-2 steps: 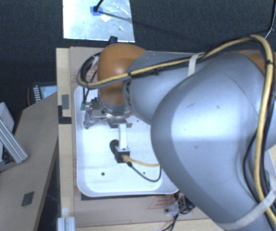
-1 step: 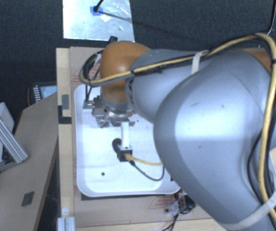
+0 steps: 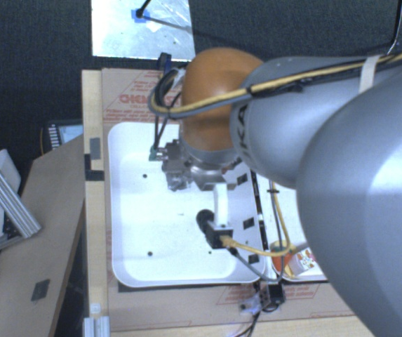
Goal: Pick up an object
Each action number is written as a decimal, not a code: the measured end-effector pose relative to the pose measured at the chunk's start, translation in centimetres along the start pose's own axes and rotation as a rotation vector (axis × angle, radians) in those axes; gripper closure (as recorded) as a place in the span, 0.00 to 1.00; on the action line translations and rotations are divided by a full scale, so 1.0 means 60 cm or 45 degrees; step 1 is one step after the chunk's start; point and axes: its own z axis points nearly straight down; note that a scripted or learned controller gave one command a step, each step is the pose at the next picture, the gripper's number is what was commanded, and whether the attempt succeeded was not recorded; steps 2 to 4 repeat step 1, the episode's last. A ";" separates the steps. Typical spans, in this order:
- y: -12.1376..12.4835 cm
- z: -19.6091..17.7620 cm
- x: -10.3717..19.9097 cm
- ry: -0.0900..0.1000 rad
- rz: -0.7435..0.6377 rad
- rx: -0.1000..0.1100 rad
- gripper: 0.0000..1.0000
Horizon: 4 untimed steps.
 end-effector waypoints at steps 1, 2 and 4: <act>-0.072 0.183 -0.022 -0.006 -0.001 0.016 1.00; -0.072 0.183 -0.022 -0.006 -0.001 0.016 1.00; -0.072 0.183 -0.022 -0.006 -0.001 0.016 1.00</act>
